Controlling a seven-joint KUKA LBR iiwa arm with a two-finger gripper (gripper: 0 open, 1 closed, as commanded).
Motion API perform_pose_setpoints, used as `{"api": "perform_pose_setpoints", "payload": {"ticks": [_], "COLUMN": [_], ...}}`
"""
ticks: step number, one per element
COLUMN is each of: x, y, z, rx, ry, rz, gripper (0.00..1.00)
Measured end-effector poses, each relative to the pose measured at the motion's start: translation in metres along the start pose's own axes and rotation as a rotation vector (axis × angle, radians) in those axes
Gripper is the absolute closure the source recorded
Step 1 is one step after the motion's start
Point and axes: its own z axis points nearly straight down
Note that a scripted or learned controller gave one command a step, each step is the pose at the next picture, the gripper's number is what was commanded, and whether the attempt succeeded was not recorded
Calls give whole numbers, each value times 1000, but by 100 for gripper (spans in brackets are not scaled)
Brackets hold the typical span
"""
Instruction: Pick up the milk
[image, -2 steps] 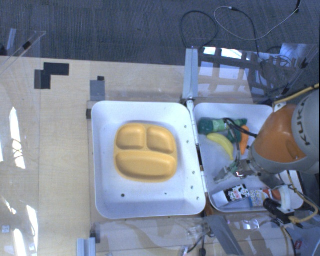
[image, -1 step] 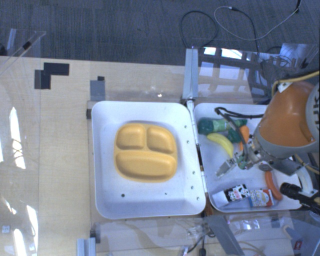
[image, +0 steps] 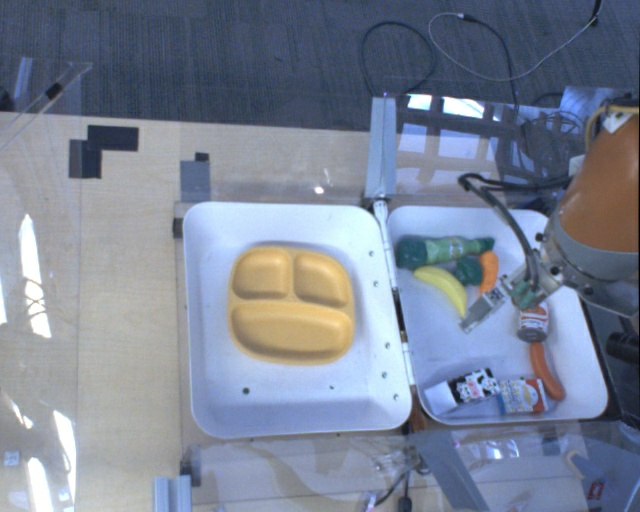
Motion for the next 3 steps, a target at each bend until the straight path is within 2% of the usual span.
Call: {"api": "perform_pose_setpoints", "payload": {"ticks": [1,2,3], "x": [-29,-59,-47], "y": [-21,-37,-30], "z": [153,-54,155], "rx": [4,0,-2], "ry": [3,-3,-3], "rz": [-34,-216,-359], "gripper": [0,0,0]}}
